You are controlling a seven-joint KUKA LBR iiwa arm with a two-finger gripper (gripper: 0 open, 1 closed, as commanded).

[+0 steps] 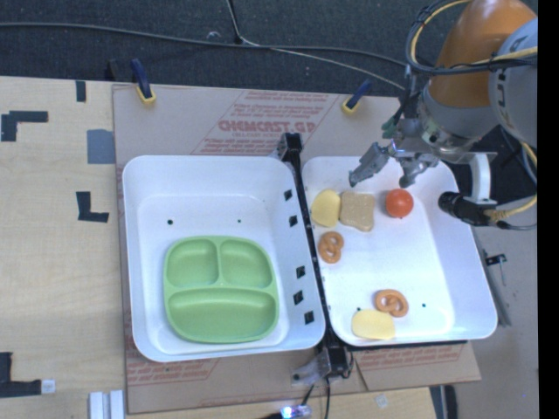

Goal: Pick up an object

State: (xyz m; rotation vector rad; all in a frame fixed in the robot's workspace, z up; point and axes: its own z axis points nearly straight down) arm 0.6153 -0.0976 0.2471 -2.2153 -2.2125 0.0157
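Your arm reaches in from the far right, wrist angled down and leftward; the gripper [385, 173] hangs with fingers spread apart, holding nothing.

Well left of the end effector [381, 180] and nearer me, I see a green divided plate [220, 288] lying flat in the left bin [140, 234]. Just beyond the end effector, a blue clamp [355, 99] grips the printed cardboard sheet [253, 125] on the counter [52, 234]. A second clamp [141, 84] sits far to its left.
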